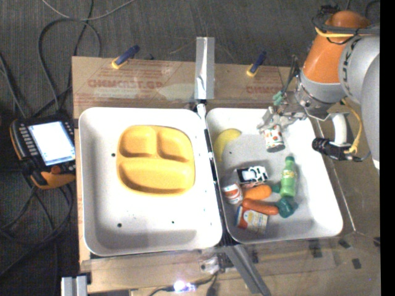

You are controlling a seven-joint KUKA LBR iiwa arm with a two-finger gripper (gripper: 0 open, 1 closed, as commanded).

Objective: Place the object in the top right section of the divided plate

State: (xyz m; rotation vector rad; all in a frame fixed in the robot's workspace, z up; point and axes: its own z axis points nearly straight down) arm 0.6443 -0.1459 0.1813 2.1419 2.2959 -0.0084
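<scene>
A yellow divided plate point(157, 176) lies in the left bin point(105, 227); its top right section point(174, 143) holds nothing. Over the upper part of the right bin point(321, 221), my gripper point(273, 127) points down and left from the grey and orange arm. Its fingers are shut on a small white can with a red label point(274, 140). The can hangs tilted just below the fingertips.
The right bin holds a yellow lemon point(227, 139), a black-and-white toy car point(253, 174), a green bottle point(288, 177), an orange carrot point(258, 192), a small red-labelled tin point(232, 193) and an orange carton point(253, 219). A handheld screen point(49, 142) lies left of the bench.
</scene>
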